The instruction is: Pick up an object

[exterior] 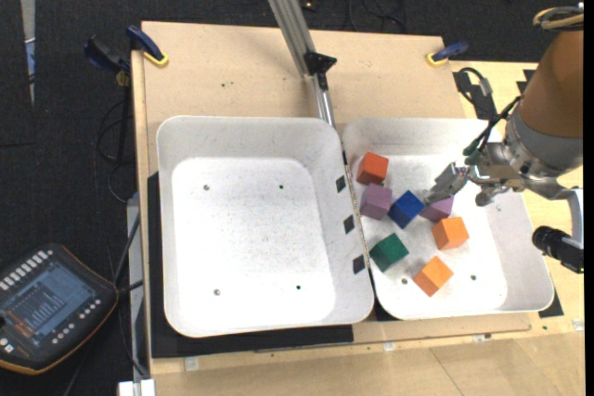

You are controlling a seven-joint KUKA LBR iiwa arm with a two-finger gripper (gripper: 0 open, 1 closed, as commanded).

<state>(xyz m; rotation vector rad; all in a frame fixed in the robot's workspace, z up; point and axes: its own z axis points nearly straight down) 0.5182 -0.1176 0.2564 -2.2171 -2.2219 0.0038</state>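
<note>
The right white bin [506, 199] holds several coloured cubes. An orange cube [373, 167] lies at its back left, with a purple cube [376, 200] and a blue cube [406, 208] just in front of it. A second purple cube [436, 210] sits right of the blue one. My gripper [444, 188] hangs at this purple cube's upper right edge, reaching in from the right; its tip overlaps the cube. Nearer the front lie an orange cube [451, 233], a green cube [389, 250] and another orange cube [432, 274].
The left white bin [176, 199] stands beside the right one, and their rims meet in the middle. A slanted metal pole [288, 5] comes down to the bins' back junction. Clamps [148, 46] sit at the bench's back corners. A teach pendant [46, 306] lies off the bench at the lower left.
</note>
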